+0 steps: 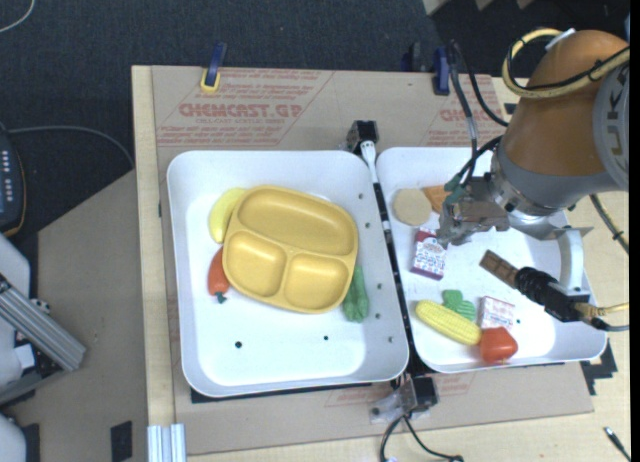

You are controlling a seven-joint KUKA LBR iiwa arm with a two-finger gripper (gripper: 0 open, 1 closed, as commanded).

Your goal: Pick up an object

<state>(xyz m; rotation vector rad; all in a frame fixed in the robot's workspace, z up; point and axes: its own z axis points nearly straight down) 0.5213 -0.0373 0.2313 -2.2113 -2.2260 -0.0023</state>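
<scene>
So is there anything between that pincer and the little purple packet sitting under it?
Nothing visible. The pincer hangs just above the purple packet in the right bin, with bare white floor around the packet. The tan round piece and the corn cob lie off to the sides.

Most of the left bin [190, 250] was taken up by a yellow tray [290, 248]; bare floor was left along its front edge.

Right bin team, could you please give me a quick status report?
Hand low over right bin, above purple packet. Nothing seen held. Corn, tomato lie nearby.
</scene>
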